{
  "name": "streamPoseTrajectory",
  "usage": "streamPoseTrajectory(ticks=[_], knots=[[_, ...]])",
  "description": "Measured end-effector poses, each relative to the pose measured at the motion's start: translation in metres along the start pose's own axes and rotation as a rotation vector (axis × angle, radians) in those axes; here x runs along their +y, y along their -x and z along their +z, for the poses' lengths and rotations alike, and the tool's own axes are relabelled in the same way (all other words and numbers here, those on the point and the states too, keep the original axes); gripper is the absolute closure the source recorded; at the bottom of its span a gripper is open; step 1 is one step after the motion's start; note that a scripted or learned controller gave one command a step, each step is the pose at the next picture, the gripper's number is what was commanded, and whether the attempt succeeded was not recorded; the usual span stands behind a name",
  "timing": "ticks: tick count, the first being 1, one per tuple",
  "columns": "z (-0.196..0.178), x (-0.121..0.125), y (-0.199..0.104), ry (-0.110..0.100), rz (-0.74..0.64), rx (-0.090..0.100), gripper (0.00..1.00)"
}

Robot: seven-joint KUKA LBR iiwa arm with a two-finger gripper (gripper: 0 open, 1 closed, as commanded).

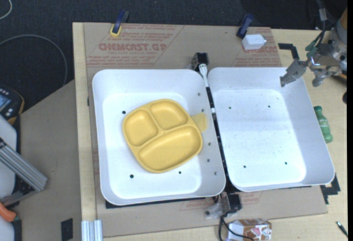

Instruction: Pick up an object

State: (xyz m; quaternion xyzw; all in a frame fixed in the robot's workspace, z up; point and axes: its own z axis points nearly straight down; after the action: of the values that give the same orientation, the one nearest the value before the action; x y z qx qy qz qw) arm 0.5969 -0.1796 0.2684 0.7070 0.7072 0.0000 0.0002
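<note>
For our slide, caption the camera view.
Yellow divided plate in left bin; hand above right bin's far corner.

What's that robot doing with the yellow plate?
Nothing yet. The yellow divided plate lies by itself in the left bin. The robot's tool hangs over the far right corner of the right bin, well away from the plate, with nothing seen between its fingers. Its job is to pick something up, and that hasn't happened.
</note>
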Motion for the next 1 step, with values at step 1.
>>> streamPoseTrajectory(ticks=[1], knots=[[-0.1029,-0.0400,-0.0510,0.013,-0.005,-0.001,0.00]])
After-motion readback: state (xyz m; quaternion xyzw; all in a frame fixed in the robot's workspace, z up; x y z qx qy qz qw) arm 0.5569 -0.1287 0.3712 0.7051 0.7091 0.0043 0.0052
